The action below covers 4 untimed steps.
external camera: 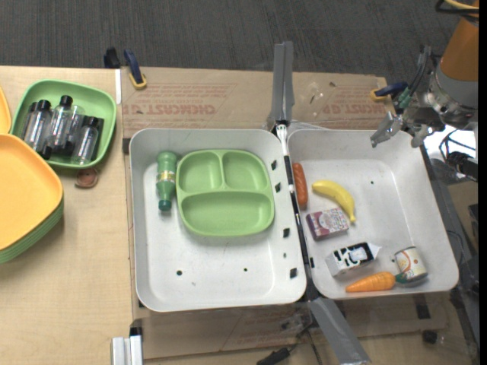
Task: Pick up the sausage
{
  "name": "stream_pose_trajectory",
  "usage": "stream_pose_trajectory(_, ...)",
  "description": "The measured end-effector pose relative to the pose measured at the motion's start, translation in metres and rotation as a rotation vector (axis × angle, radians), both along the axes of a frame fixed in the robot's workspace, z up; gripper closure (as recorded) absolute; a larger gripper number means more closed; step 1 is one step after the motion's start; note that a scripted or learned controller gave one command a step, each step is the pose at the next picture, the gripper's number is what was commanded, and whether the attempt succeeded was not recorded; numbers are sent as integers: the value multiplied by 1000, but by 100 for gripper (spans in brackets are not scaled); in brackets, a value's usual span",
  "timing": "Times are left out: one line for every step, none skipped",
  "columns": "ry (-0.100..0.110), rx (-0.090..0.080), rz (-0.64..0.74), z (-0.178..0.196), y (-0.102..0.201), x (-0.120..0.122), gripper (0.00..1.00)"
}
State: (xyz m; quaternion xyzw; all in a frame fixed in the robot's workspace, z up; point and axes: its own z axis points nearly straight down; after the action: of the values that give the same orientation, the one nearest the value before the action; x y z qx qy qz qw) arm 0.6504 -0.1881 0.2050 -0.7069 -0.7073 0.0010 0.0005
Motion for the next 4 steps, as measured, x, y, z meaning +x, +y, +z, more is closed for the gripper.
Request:
stream_pose_trajectory(1, -2, 3, 9, 0, 0, 100)
stream_pose_trajectory(0, -1, -262, -114, 24, -6, 100)
stream_pose_trajectory(-2, -1, -426, -102, -10, 7, 100)
stream_pose_trajectory(0, 0, -231, -113, -17, -23, 100)
